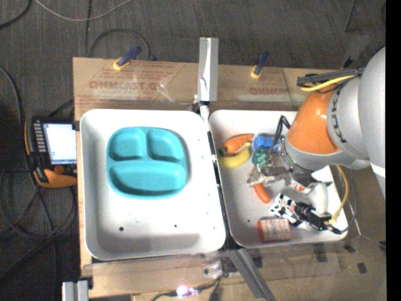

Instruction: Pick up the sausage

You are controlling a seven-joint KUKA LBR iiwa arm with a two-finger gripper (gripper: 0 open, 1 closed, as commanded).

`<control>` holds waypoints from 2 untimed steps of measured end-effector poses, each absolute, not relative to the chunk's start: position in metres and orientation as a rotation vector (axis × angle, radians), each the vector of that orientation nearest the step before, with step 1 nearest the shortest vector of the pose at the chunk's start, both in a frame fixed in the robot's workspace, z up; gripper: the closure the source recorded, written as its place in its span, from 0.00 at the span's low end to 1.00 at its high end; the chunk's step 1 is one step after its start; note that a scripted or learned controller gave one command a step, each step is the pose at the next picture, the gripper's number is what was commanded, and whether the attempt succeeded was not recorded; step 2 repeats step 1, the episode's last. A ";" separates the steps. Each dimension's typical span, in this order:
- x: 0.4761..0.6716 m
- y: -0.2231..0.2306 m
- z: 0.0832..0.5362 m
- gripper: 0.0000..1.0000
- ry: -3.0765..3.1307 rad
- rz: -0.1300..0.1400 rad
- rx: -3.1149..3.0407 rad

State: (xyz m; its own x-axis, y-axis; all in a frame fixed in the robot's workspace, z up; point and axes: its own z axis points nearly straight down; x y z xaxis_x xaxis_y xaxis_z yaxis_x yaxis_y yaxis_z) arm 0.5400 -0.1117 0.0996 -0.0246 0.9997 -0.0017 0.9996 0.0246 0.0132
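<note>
Lying near the middle of the right bin (241,231), the sausage (262,192) is a small orange-red piece partly under the gripper (270,173); it looks light, slightly soft and smooth, so I judge a pinch across its middle safest. Whether the gripper is spread or pressed together I cannot tell. Crowding it are a banana (236,160) and carrot (237,143) toward the bin's far-left corner, a blue-green object (261,144) and a brown can (274,229) by the near edge; the left bin (94,231) carries 1 teal tray (148,161).

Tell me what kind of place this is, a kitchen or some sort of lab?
Most likely a robot lab, not a kitchen. A robot arm reaches over two white bins clamped to a cardboard-covered bench, cables trail across the carpet, and a handheld control screen sits alongside.
</note>
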 end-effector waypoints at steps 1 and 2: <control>0.583 -0.071 0.208 1.00 2.301 -0.005 2.137; 0.583 -0.071 0.208 1.00 2.301 -0.005 2.137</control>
